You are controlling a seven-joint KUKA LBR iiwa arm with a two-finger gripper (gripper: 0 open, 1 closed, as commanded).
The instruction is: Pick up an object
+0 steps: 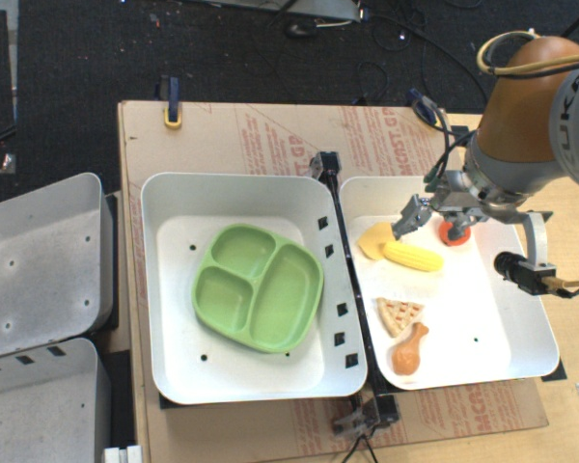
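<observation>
The corn [412, 256] looks to us like the likeliest target: it lies in the upper left of the right bin [521, 355], touching a pale yellow piece [370, 240] on its left. The gripper [427, 214] hangs just above and to the right of it, in the upper middle of that bin. We see one dark finger [411, 217] slanting down toward the corn, and a red-orange thing [454, 231] just beside the wrist, but we cannot tell whether the fingers are apart or together, nor whether that red thing is a toy or part of the tool. Nothing shows clamped between them, so we judge the pick not yet made.

Lower in the same bin lie a waffle wedge [399, 313] and a drumstick [410, 349], touching each other and well apart from the gripper. The left bin [174, 210] holds a green tray [258, 286].

What could go wrong, as we judge it:
- The corn is round and smooth; a close off its centre could roll it away or squeeze it out.
- It touches the pale piece, so a finger may land on that instead, or drag both.
- It sits near the bin's left wall, which could block a finger descending on that side.
- A descent stopping too high would close on air.
</observation>
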